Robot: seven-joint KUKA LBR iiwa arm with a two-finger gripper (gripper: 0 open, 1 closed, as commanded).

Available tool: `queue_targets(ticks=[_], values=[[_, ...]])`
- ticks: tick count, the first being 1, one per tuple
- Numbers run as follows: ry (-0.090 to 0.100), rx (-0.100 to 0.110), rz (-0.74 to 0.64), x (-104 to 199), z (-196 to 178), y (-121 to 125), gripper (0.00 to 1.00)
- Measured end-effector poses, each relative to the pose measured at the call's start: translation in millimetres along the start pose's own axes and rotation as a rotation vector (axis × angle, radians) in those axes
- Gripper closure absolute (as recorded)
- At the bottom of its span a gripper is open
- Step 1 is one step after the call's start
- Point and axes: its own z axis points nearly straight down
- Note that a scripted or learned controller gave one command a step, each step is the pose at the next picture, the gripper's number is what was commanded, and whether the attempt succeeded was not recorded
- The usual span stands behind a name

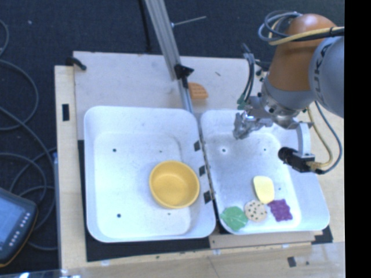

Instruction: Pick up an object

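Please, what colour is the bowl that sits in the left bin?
The bowl is yellow, inside and at the rim, as seen in the camera view.

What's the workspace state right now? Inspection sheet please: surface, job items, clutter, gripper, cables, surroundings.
Surface: bench bears left bin and right bin side by side.
Job's things: yellow bowl upright in left bin; yellow piece, cookie, green piece and purple piece clustered at right bin's near edge.
Clutter: orange object on bench behind the bins.
Gripper: gripper above right bin's far end, nothing seen in it.
Cables: hoses along the arm; black cords on floor.
Surroundings: metal post; screen device.
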Motion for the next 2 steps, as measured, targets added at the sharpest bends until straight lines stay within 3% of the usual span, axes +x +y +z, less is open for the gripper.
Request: queue_targets(ticks=[2], values=[[0.003, 0.0, -0.003, 93, -5, -12, 1.0]])
